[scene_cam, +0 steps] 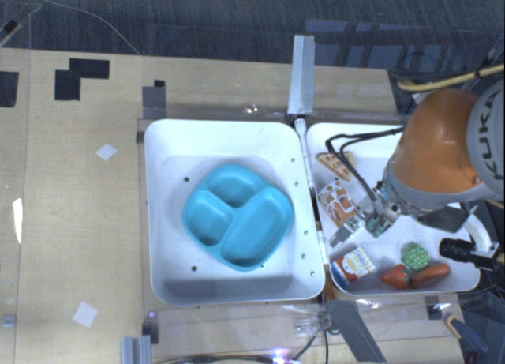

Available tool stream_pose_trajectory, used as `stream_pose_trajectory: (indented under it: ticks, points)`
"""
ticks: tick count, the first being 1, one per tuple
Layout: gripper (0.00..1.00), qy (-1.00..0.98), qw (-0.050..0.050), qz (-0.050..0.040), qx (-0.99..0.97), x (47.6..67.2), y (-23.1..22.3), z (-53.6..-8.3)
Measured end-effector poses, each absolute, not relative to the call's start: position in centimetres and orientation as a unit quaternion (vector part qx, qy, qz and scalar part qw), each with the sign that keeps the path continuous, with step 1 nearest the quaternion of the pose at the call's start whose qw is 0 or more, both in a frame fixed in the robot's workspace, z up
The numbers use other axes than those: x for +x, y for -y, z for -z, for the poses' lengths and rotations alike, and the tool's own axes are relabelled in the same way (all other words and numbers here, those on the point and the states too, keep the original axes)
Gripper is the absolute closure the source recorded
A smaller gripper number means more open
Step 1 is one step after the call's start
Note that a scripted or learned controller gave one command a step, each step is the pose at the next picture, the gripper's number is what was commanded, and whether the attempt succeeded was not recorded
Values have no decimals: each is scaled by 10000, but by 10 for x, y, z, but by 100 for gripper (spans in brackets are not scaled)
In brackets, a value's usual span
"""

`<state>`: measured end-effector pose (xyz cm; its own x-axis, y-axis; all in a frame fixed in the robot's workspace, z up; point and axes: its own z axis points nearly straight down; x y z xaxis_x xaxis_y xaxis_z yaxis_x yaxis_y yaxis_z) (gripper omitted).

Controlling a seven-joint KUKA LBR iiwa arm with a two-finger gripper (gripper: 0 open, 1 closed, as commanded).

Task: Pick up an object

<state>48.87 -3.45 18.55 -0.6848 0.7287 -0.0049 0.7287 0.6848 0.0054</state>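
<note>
Though the gripper [357, 227] hangs low over the right bin [465, 282], its grip cannot be told. Beside it, the small printed carton [339, 200] looks light and probably crushable, best pinched across its flat sides.

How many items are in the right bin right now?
5 visible: packet near the top, carton below it, box, tomato, broccoli at the bottom. The arm may hide more.

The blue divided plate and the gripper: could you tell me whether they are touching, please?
Apart. The camera view shows the blue divided plate lying in the left bin, while the gripper is over the right bin, beyond the bins' shared walls.
</note>
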Motion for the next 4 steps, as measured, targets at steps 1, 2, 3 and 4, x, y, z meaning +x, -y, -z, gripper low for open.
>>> stream_pose_trajectory:
  ticks: [1, 2, 3, 4]
  points:
    - [0, -8380, 62, -24, 5457, 572, 114, -89]
    - [0, -8844, 61, -18, 4666, 583, 95, -89]
    - [0, -8545, 13, -9, 5194, 631, 102, -88]
    - [0, -7107, 6, -2, 7035, 663, 108, -86]
